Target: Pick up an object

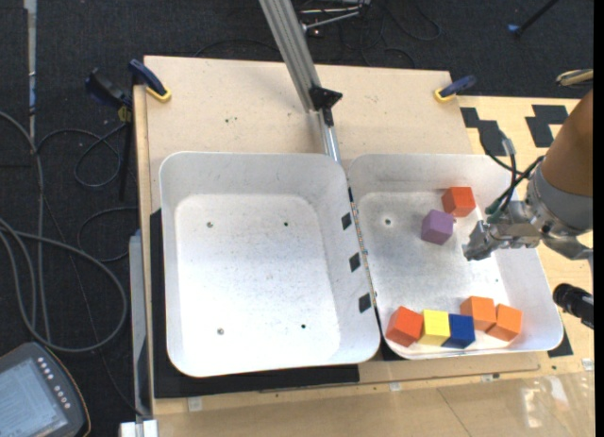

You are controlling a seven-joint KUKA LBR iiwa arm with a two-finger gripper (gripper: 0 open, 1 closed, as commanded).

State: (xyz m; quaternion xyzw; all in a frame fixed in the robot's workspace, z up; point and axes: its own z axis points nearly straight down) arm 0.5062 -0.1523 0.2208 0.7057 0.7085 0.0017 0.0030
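The right bin point(396, 180) holds several blocks. A purple block point(437, 226) lies near its middle, with an orange block point(460, 200) just behind it to the right. Along the front wall sit an orange block point(405, 325), a yellow block point(436, 326), a blue block point(461, 329) and two more orange blocks point(481, 311) point(508, 321). My gripper point(479, 243) hangs over the right part of this bin, a short way right of the purple block, with nothing seen between its fingers.
The left bin point(189, 180) lies beside the right one on the wooden bench. A slanted metal pole point(288, 34) rises from between the bins at the back. Clamps point(149, 81) point(455, 87) sit at the bench's far corners.
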